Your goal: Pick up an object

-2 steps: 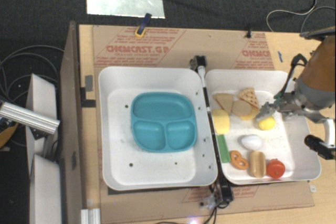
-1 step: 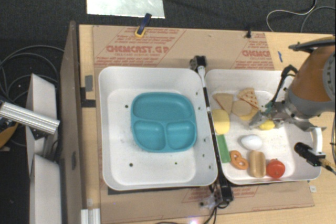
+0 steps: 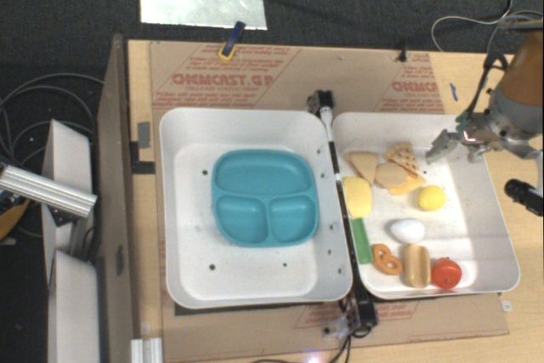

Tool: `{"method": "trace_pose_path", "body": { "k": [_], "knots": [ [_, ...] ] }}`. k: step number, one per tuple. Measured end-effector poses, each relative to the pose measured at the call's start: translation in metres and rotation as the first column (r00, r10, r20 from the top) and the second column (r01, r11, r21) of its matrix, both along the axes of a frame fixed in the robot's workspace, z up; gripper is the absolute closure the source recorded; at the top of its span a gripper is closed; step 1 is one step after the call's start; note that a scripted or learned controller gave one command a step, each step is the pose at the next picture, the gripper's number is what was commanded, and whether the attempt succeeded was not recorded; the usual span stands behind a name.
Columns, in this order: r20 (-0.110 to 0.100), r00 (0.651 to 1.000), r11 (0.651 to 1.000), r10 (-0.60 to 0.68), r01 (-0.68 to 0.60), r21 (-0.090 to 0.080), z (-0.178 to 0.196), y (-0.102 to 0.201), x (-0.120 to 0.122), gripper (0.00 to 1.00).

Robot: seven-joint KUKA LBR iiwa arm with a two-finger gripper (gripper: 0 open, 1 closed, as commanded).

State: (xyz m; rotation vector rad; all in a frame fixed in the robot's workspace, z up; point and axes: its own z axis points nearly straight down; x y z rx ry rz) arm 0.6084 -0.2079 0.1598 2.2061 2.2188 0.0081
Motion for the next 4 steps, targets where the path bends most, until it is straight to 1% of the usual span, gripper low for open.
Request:
{"method": "trace_pose_path", "body": {
  "k": [1, 2, 3, 4],
  "knots": [
    [-0.016, 1.0, 1.0, -0.005, 0.005, 0.007, -0.055, 0.008, -0.038, 0.0],
    [-0.014, 1.0, 1.0, -0.003, 0.003, 0.006, -0.076, 0.025, -0.049, 0.0],
    [-0.005, 1.0, 1.0, 0.0, 0.0, 0.002, -0.053, 0.0, -0.007, 0.0],
    [-0.016, 1.0, 1.0, 0.001, 0.0, 0.008, -0.077, 0.05, -0.044, 0.0]
  ]
}}
